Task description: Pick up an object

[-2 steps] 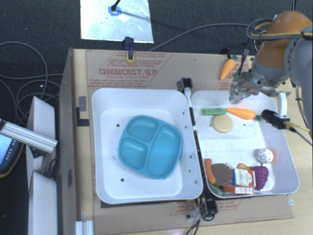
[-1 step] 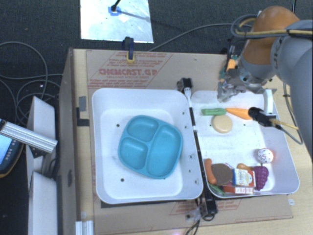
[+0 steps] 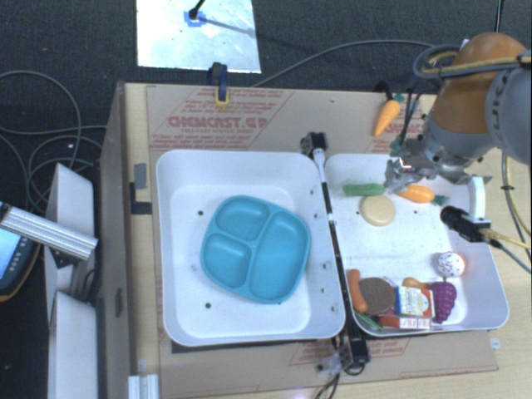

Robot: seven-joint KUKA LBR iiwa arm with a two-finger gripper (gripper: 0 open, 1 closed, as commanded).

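Tool [image 3: 402, 169] sits low over the far end of the right bin [image 3: 490, 306], arm coming in from the right; can't tell how it's set. Just beside it, twd the near side, lies a carrot [image 3: 416, 194], w/ a green bean [image 3: 363, 189] to the left and a cream disc [image 3: 378, 211] a bit nearer. Another carrot [image 3: 386, 115] lies on the worktop [image 3: 274, 115] beyond the tool. Well apart, at the bin's near end: sausage [image 3: 356, 289], brown patty [image 3: 376, 295], carton [image 3: 413, 301], grapes [image 3: 445, 299], speckled egg [image 3: 450, 263]. Left bin [image 3: 179, 322] holds a blue tray [image 3: 256, 248].
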